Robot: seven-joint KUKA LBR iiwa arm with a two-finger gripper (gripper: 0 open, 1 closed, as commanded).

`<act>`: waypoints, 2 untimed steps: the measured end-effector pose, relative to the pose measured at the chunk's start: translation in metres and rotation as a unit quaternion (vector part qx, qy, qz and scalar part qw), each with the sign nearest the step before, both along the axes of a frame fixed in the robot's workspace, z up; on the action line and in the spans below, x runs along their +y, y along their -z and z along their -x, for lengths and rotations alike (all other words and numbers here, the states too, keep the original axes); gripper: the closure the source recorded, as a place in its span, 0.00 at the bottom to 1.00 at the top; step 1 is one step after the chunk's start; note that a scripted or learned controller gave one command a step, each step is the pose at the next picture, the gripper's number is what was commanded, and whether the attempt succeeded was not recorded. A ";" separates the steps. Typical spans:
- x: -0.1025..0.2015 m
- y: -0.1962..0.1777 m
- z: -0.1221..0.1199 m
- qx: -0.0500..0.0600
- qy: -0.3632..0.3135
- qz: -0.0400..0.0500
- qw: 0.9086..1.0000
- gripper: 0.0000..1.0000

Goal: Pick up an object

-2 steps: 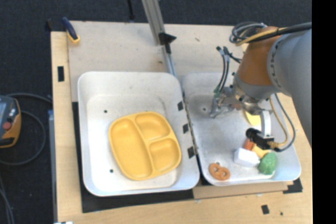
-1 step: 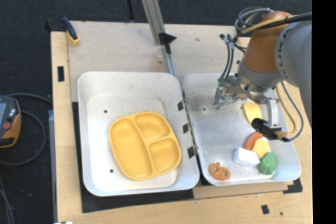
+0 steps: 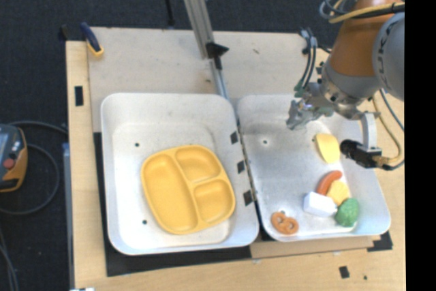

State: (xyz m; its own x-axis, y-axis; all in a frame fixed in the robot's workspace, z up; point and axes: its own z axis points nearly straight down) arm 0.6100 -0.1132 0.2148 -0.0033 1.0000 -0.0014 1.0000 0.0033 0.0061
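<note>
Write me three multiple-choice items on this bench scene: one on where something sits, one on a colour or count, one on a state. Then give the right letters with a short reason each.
1. Where does the divided tray sit?
A. In the left bin
B. In the right bin
C. On the bare bench behind the bins

2. What colour is the divided tray?
A. Blue
B. Yellow
C. Red

3. How does the end effector stand relative to the right bin?
A. Above the bin's far part, apart from the small items
B. Pressed onto the green item
C. Over the left bin

Answers:
1. A: the tray lies in the left bin.
2. B: its three compartments are all yellow.
3. A: the end effector is over the right bin's far end, while the green item and pretzel lie at the near end.
</note>
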 end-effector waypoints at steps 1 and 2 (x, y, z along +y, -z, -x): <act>0.050 0.004 -0.005 0.002 -0.001 -0.001 1.000 1.00; 0.099 -0.015 -0.011 0.001 -0.002 -0.001 1.000 1.00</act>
